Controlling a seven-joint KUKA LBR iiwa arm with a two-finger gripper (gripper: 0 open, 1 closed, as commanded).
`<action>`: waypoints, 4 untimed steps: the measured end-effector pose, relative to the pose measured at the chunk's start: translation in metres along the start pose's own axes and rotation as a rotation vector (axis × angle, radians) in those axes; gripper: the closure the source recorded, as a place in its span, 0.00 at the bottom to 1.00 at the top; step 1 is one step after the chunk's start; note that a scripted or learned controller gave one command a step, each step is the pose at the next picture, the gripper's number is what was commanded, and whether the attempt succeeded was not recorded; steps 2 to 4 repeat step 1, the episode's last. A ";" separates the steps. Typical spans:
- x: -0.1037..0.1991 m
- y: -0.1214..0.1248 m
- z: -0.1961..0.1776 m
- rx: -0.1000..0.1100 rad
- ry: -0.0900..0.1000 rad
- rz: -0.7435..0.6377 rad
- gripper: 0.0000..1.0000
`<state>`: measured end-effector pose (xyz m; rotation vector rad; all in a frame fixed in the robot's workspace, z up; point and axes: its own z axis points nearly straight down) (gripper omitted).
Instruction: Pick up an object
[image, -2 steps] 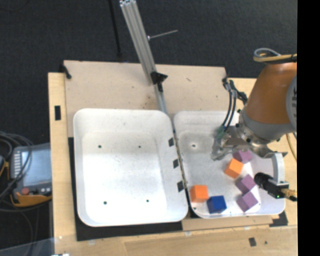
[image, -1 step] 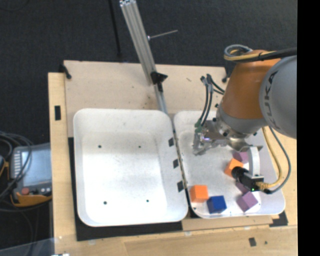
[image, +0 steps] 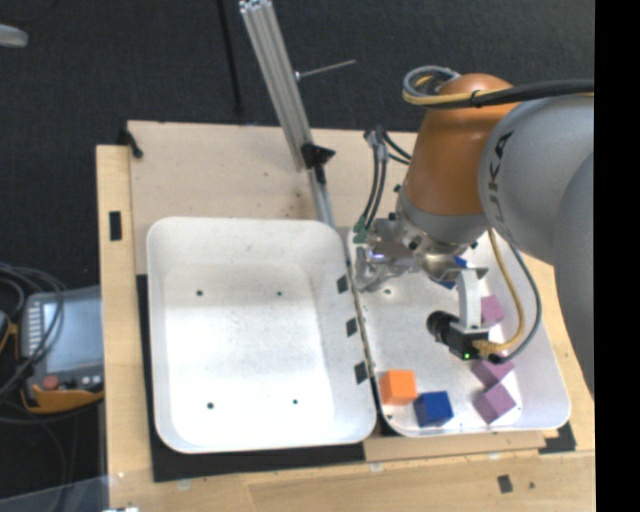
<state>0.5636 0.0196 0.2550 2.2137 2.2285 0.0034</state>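
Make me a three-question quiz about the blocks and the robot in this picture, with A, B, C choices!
1. Where do the blocks lie?
A. In the left bin
B. In the right bin
C. On the floor

2. What colour is the block beside the blue block, nearer the left bin?
A. Orange
B. Green
C. White

3. What is the state of the orange block?
A. Lifted in the air
B. Stacked on the blue block
C. Resting on the bin floor

Answers:
1 B: the orange block, blue block and purple blocks all sit in the right bin, near its front edge.
2 A: its top face is orange.
3 C: it sits flat on the white floor, apart from the arm.
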 end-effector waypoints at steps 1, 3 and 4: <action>0.057 0.021 0.004 0.000 -0.001 -0.001 1.00; 0.057 0.021 0.004 0.000 -0.001 -0.001 1.00; 0.057 0.021 0.004 0.000 -0.001 -0.001 1.00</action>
